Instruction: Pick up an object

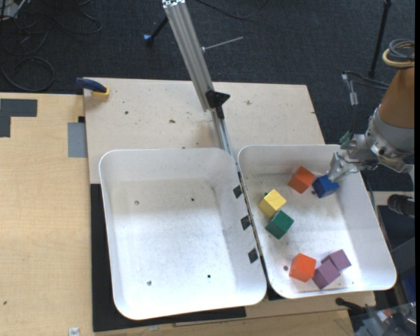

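At the right bin's far right corner: the gripper (pixel 334 173) is low over the blue cube (pixel 325 186), with the grey arm (pixel 392 135) reaching in from the right.

Right bin (pixel 378 222): holds seven cubes, all apart from the wall except the purple pair near the front rim.

Blue cube: sits by the right wall, just beside the orange cube (pixel 301 180) to its left; the fingertips appear to touch or straddle its upper right edge.

Fingers: state cannot be told; the tips merge with the cube's top and no gap or clamp reads clearly.

Other cubes: yellow cube (pixel 272 202) and green cube (pixel 279 224) touch corner to corner near the bin's middle left; a second orange cube (pixel 302 267) and two purple cubes (pixel 332 269) cluster near the front.

Left bin (pixel 119 187): white, just beside the right bin, divided from it by a rail with black clips.

Table (pixel 147 110): pale wood, speckled, carrying both bins; a slanted metal post (pixel 192 51) rises from behind them.

Step in hand: judged as the approach or closing phase on the blue cube; it rests on the bin floor, so nothing is lifted yet.

Next move calls for: fingers set squarely on two opposite faces of the blue cube, a firm close, then a straight rise.

Risk: the wall on one side and the orange cube on the other leave little room, so an off-centre close could push the blue cube away or nudge its neighbour.
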Robot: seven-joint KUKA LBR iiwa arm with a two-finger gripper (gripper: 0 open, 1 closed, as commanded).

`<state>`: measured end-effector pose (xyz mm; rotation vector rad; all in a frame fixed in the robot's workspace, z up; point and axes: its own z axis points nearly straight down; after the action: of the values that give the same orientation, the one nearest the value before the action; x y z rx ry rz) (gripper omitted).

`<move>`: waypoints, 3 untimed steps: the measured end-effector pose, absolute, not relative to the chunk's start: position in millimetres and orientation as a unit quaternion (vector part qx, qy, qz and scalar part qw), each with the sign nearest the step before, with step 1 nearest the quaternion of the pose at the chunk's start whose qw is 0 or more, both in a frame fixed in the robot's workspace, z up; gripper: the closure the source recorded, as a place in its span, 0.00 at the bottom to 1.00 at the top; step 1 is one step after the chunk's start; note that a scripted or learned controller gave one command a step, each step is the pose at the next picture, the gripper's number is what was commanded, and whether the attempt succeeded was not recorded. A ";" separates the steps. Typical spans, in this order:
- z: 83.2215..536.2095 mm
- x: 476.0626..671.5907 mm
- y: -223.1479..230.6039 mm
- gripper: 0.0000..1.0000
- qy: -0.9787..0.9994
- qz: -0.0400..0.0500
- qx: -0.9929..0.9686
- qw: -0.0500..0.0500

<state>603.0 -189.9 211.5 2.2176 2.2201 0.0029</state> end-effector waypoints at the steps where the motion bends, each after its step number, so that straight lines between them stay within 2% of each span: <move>1: 211.2 619.0 -141.5 1.00 0.708 0.000 0.706 0.000; 2: 221.0 618.6 -83.8 1.00 0.709 0.000 0.705 -0.002; 3: 221.3 629.5 -21.8 1.00 0.709 0.001 0.705 -0.002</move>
<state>629.5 -21.8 221.3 2.2176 2.2295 0.0018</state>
